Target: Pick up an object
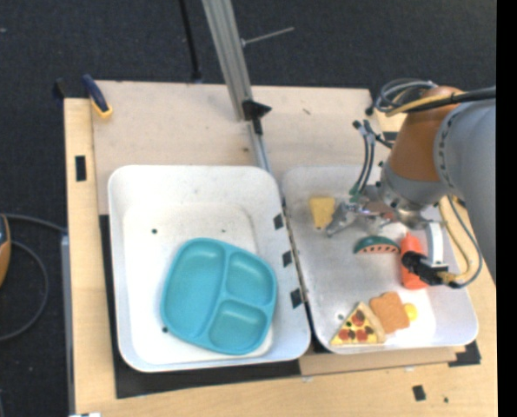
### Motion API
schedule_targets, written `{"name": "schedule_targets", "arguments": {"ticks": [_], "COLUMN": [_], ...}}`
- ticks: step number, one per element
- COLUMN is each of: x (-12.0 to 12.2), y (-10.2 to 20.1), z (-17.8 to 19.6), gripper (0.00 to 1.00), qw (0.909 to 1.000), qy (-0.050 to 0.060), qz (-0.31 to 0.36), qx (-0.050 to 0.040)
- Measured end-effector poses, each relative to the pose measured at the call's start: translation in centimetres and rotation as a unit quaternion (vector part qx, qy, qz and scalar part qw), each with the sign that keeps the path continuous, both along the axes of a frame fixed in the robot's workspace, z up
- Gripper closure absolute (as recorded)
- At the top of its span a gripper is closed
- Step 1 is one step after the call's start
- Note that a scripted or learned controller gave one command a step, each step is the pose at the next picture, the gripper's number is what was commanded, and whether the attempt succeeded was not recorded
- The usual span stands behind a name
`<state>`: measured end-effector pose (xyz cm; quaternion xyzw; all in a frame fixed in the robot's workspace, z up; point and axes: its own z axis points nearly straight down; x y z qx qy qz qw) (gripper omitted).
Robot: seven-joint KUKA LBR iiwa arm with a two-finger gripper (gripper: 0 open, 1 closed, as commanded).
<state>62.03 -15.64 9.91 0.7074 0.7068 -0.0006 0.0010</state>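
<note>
My gripper [339, 221] hangs low over the right bin [328, 272], in its upper part. Just to its left, close to the tip, lies a yellow cheese wedge [321, 211]. I cannot tell whether they touch. A watermelon slice [376, 248] with a green rind lies just below and to the right of the gripper. An orange carrot-like piece [412, 264] sits further right, under the wrist. Near the bin's front edge lie a pizza slice [359, 327] and a brown toast piece [389, 311].
The left bin [145, 198] bears a turquoise divided plate [219, 295]. An aluminium post [232, 55] rises from the bench behind the bins. Cables [368, 159] hang off the wrist over the right bin's back edge.
</note>
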Motion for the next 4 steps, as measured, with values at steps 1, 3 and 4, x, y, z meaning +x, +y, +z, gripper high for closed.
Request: {"name": "schedule_targets", "arguments": {"ticks": [1, 3, 4], "x": [0.1, -0.2, -0.1], "y": [-0.1, 0.0, -0.1], "z": [1.4, 14.2, 18.8], "gripper": [1.0, 1.0, 1.0], "qw": [1.0, 1.0, 1.0], "qy": [-0.002, -0.004, -0.003], "qz": [-0.001, 0.002, 0.002], "qx": [-0.0004, 0.0, 0.0]}}
